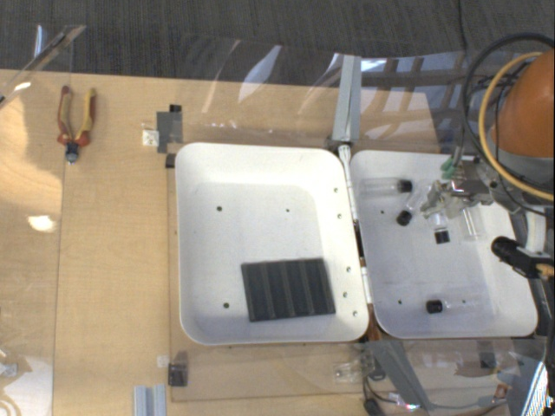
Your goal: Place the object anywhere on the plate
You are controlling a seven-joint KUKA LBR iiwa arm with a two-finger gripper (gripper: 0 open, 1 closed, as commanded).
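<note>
The plate (pixel 288 289) is a dark ribbed rectangle lying flat in the front part of the left bin (pixel 260 167). My gripper (pixel 440 215) hangs low over the back middle of the right bin (pixel 486 319), far from the plate. Close to it on the bin floor lie small black pieces: one (pixel 404 185) to its left at the back, one (pixel 403 217) just left of it, and one (pixel 441 235) right under it. Another black piece (pixel 434 305) rests near the bin's front wall. I see nothing clearly held.
The arm's orange band (pixel 529 102) and black cables (pixel 486 76) fill the upper right. Red-handled pliers (pixel 75 121) lie on the bench at far left. A metal divider post (pixel 349 102) stands behind the seam between the bins.
</note>
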